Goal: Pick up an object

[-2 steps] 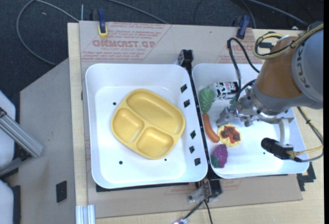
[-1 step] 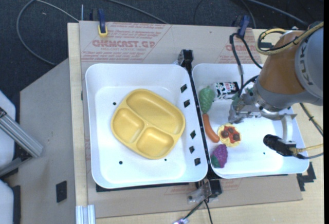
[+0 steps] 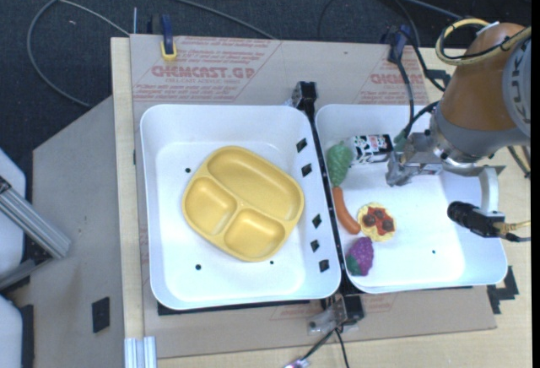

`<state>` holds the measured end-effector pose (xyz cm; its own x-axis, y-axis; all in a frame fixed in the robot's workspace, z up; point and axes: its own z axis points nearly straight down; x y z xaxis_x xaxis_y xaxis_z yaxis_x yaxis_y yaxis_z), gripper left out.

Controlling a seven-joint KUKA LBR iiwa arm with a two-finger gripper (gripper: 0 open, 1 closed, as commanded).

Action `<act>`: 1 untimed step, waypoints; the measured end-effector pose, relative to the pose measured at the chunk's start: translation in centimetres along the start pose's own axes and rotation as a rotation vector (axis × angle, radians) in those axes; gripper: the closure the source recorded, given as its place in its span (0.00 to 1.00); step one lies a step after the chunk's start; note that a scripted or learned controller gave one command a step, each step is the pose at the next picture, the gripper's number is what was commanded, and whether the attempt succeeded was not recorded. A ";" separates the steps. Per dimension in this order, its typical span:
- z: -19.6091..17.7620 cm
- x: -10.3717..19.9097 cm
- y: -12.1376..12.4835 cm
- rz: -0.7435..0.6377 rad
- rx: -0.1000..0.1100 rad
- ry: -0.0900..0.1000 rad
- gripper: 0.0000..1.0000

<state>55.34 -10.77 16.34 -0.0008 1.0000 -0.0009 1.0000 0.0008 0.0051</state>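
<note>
- The surface (image 3: 211,75) is a pale board with red lettering, carrying 2 shallow white bins side by side.
- The left bin (image 3: 160,214) holds a yellow divided tray (image 3: 243,202) with 3 compartments, lying slightly turned.
- The right bin (image 3: 439,261) holds the small objects, gathered along its left half.
- A green leafy toy (image 3: 339,161) lies near the divider, and just beside it to the right a small black-and-white carton (image 3: 371,147) lies on its side.
- An orange carrot (image 3: 344,210) runs at a slant below the green toy.
- A yellow piece with red topping (image 3: 377,221) sits just right of the carrot — a purple grape bunch (image 3: 360,256) lies below it, near the bin's front wall.
- The gripper (image 3: 403,165) hangs in the right bin's upper middle, just beside the carton; nothing shows between its fingers, and whether they are spread or pressed together cannot be told.
- The grey and orange arm (image 3: 481,100) reaches in from the right.
</note>
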 end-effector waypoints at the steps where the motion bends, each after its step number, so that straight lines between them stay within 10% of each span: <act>1: -5.4 0.0 0.2 -0.001 -0.001 0.000 1.00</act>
<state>55.48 -10.77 21.73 -0.0013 1.0000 -0.0009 1.0000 0.0013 0.0061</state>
